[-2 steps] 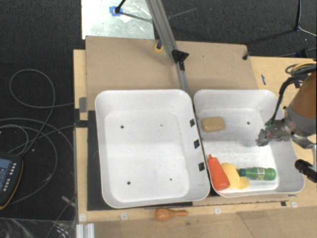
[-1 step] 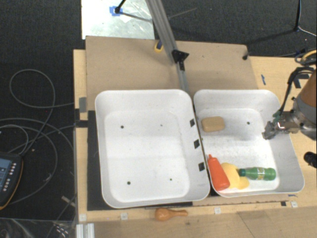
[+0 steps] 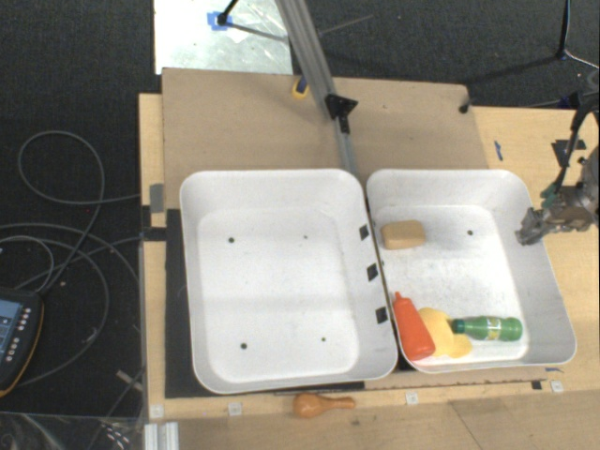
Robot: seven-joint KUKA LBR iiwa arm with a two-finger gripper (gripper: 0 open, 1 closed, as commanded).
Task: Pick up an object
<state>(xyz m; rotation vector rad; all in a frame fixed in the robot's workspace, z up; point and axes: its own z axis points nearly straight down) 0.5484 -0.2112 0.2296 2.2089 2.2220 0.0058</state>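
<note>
1. A tan block [image 3: 403,234] lies in the right bin [image 3: 525,195], near its upper left corner.
2. A red bottle [image 3: 412,326], yellow toy [image 3: 444,332] and green bottle [image 3: 487,327] lie along the bin's lower edge.
3. The gripper [image 3: 531,229] hangs over the bin's right rim, holding nothing.

A tan desk [image 3: 244,120] is standing on dark carpet [image 3: 75,54]. Black cables [image 3: 56,195] are looping across the carpet at nine o'clock. A grey pole [image 3: 305,36] is slanting down from twelve o'clock, crossing a pale floor patch [image 3: 202,22].
</note>
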